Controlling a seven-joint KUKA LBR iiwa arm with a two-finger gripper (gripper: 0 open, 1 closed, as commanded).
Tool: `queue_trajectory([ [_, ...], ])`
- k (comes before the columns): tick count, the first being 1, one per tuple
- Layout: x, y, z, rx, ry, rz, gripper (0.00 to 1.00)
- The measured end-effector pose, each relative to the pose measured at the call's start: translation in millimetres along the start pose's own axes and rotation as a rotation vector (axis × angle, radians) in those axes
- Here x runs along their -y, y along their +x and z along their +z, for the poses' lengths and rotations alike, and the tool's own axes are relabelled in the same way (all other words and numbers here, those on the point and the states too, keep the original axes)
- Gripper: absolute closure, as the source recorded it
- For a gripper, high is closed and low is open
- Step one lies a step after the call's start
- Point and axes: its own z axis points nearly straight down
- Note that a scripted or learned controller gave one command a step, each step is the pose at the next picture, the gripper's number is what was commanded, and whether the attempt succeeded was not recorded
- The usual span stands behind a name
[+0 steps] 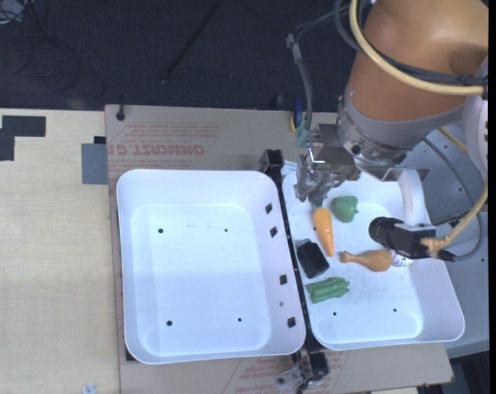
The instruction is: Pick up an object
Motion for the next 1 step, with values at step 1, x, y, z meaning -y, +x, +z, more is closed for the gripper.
queue_trajectory([
  [1, 38.3, 39.1, -21.7, -0.001, 0.002, -0.003, 1.0],
])
